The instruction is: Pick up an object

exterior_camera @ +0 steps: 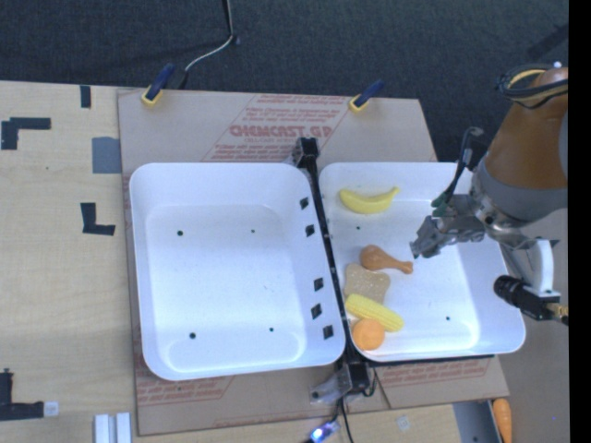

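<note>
Gripper [427,245] hovered above right bin [480,340] centre, just beside drumstick [385,261]; jaw state indiscernible; risk: off-centre descent nudging drumstick aside, empty grasp

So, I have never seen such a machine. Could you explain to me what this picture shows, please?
It is a robot arm, grey with an orange band, reaching in from the right. One fixed camera looks down at a slant. Its gripper hangs above the right white bin; I see nothing held. In that bin lie toy foods: a banana, a chicken drumstick, a slice of bread, a corn cob and an orange. The left bin sits beside it.
</note>
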### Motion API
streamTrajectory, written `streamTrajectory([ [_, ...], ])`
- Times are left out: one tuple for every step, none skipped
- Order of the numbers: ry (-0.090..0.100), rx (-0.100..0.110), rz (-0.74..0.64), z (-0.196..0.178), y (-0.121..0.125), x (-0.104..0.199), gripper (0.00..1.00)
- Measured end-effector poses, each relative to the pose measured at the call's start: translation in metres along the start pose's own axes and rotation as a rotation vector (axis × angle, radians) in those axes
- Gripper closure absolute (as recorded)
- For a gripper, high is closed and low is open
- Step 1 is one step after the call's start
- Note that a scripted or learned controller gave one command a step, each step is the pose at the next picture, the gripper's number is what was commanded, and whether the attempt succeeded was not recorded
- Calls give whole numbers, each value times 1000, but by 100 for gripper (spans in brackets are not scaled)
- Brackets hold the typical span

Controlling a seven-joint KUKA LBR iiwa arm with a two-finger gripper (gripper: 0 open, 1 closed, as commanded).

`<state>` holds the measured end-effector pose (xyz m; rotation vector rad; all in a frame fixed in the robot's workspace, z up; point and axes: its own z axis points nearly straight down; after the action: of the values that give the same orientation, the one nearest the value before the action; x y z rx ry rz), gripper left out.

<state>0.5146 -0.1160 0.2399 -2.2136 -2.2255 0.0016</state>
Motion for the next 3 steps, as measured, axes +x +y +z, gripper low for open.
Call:
streamTrajectory([
  [1,0,-1,-10,1,1,100],
  [1,1,-3,-19,1,2,100],
  [2,1,-5,-28,1,3,100],
])
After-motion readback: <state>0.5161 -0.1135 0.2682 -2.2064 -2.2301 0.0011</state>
